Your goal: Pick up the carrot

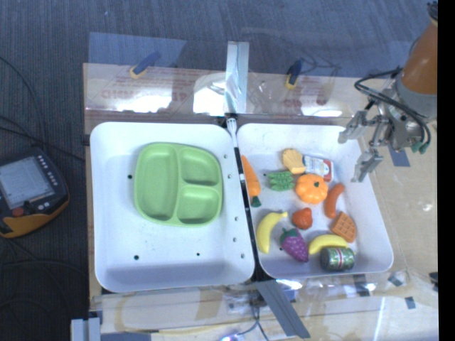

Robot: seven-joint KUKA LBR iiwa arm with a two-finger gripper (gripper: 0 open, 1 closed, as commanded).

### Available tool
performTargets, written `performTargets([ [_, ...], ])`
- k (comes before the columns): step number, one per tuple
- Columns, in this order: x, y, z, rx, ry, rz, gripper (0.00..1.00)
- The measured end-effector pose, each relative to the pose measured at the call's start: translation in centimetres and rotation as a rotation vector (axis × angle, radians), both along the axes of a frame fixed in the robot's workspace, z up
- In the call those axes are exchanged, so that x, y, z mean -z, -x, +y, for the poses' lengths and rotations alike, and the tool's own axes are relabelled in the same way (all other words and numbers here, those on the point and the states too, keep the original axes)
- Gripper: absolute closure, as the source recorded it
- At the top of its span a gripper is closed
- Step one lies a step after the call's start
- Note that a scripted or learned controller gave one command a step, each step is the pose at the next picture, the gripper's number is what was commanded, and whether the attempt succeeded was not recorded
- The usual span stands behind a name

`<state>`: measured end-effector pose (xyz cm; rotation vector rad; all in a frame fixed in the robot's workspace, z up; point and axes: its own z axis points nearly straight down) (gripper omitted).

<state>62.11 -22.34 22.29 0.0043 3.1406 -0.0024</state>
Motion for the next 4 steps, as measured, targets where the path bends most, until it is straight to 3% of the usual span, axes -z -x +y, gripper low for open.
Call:
performTargets([
  [1, 13.1, 1.2, 6.3, -0.188, 0.001, -0.004, 0.00],
  [2, 12.1, 1.1, 6.4, -0.188, 0.004, -0.008, 1.00],
  [3, 1.2, 1.3, 10.6, -0.286, 0.002, -0.012, 1.00],
  [4, 1.8, 1.5, 10.5, -0.284, -0.001, -0.001, 0.00],
])
